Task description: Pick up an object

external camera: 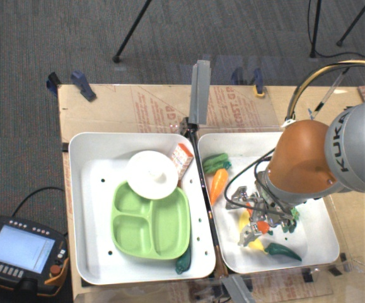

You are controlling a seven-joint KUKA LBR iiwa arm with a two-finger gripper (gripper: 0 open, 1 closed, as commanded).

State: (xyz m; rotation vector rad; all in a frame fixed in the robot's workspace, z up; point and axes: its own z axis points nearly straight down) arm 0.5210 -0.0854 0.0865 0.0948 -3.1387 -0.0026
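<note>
The gripper [255, 227] sits low in the right bin [324, 232], over small toy vegetables: a yellow piece [245, 220], a red bit [262, 227], and a dark green pepper [283, 251] just beside. Whether the fingers are open or closed on anything, I cannot tell (metalwork clutters them). These look light, hard plastic, probably slick; gripping across a narrow middle seems best.

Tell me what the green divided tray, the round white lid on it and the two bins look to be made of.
Green tray: likely moulded plastic, matte, uniform colour with rounded compartment walls. White lid: probably plastic, smooth with a slight sheen. Left bin and right bin: apparently hard white plastic, with rounded, softly glossy rims, though painted metal cannot be excluded.
</note>
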